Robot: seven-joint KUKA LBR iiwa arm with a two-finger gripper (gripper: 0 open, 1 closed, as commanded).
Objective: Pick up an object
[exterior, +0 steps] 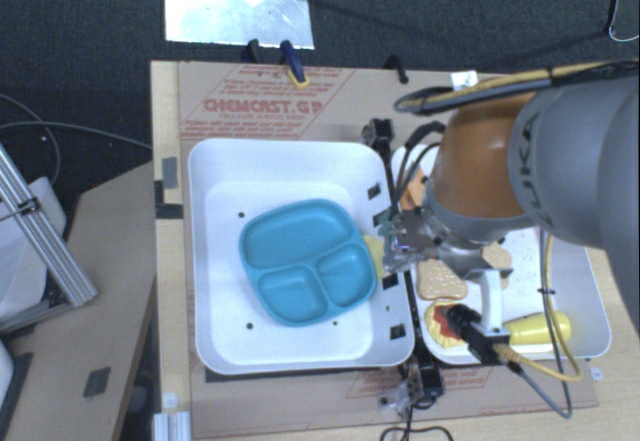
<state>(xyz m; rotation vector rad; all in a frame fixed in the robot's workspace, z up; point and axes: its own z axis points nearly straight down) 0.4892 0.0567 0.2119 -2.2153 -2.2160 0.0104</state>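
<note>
Toast (pixel 440 279) lies in the right bin (pixel 590 329) directly under the wrist (1 arm only), long axis unclear; gripper grip: I cannot tell.

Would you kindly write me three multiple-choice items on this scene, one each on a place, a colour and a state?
1. Where does the tray lie?
A. in the left bin
B. in the right bin
C. on the cardboard

2. What colour is the tray?
A. red
B. blue
C. white

3. How does the tray rest?
A. on edge against a wall
B. upside down
C. flat, compartments up

Answers: 1 A, the white bin's walls surround it on the view's left; 2 B, it is light blue against the white bin; 3 C, its three compartments face the camera.
</note>
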